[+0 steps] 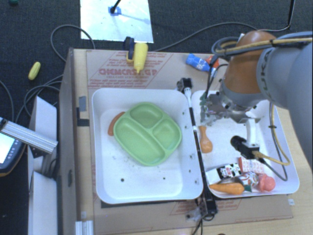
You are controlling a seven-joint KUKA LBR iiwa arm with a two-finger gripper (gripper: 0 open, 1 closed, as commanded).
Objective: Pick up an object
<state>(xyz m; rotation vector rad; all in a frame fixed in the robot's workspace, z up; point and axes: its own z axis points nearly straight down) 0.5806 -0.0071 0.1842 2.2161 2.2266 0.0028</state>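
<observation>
We see the hand [211, 112] low in the right bin [282, 182], just above an orange drumstick-like toy [205, 140] — whether it grips, we cannot tell. A green tray [148, 133] lies in the left bin [142, 185].

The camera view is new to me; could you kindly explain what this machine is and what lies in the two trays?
You look down at a slant from one fixed camera above a bench. The grey machine with the orange band is a robot arm reaching in from the right; its hand hangs over the right bin, and whether it grips anything I cannot tell. That bin holds an orange drumstick-shaped toy, a carrot, a small carton and a pink item. The left bin holds a green divided plate.
</observation>
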